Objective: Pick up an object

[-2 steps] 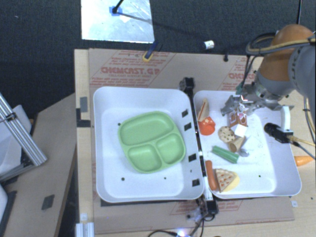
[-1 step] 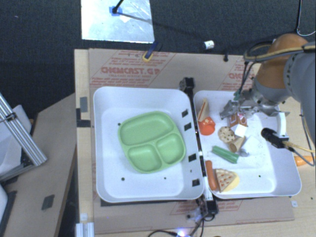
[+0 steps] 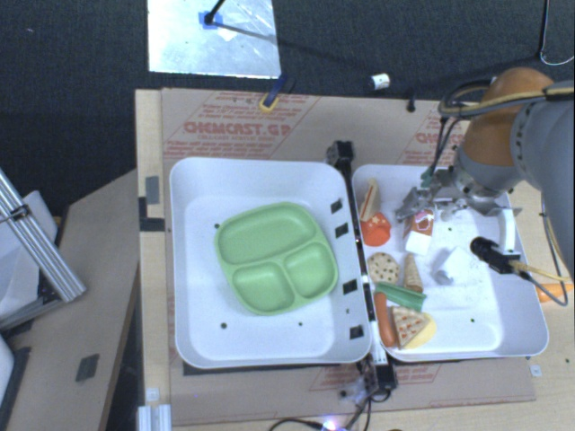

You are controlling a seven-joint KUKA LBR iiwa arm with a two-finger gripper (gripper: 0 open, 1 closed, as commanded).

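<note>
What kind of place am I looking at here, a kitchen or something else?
Most likely a robot test bench, not a kitchen: a grey arm reaches over two white bins, one holding toy food, the other a green divided plate.

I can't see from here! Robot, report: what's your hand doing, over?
Hand low in right bin, over toy food. Red-white block just below it, not held. Tomato, cookie, pizza crowd the bin's left side. Green tray in left bin.

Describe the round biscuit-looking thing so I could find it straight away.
Look in the right bin, along its left wall. The cookie lies there below the red tomato. It is the one flat tan disc with dark specks.
</note>
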